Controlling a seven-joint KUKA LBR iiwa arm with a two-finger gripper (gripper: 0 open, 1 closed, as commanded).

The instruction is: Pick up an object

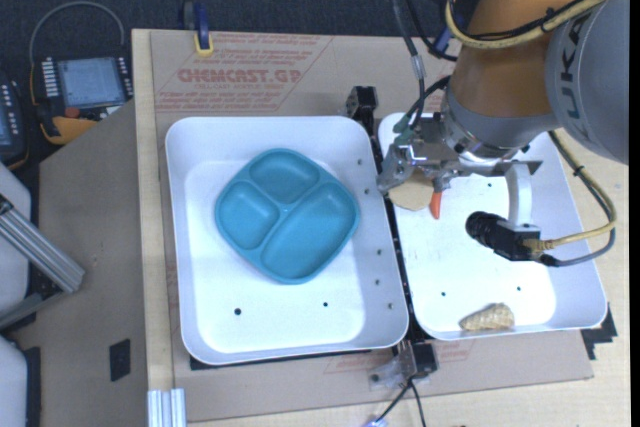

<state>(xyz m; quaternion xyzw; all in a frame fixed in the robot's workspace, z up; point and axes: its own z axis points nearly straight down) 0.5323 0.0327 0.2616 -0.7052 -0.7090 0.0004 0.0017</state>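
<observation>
Your gripper (420,177) hangs low at the right bin's (560,310) left edge, above a pale tan, rounded object (408,198) with a small orange piece (436,204) beside it. A crumpled beige object (487,317) lies near the front rim; a blue divided plate (287,214) sits in the left bin (200,315).

I see two white bins (190,245) side by side on the bench (150,115), a small screen (88,80) far left.
</observation>
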